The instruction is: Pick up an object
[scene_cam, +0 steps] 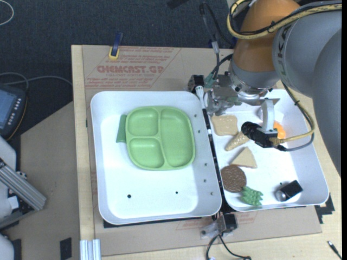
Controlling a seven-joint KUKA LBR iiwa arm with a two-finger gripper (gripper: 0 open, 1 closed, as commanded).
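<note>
Tan cracker [225, 124] sits under my gripper [219, 103], upper centre; I cannot tell its state; next, descend and grasp.

The grey KUKA arm [314, 42] enters from the right, its orange band [263, 34] sitting directly above the wrist. Below that band the metal two-finger claw [230, 99] points downward, cables looping around the wrist beside it.

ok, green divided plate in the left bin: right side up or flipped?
Right side up. The green plate lies flat in the left bin, and its three compartments show as hollows facing the camera.
</note>
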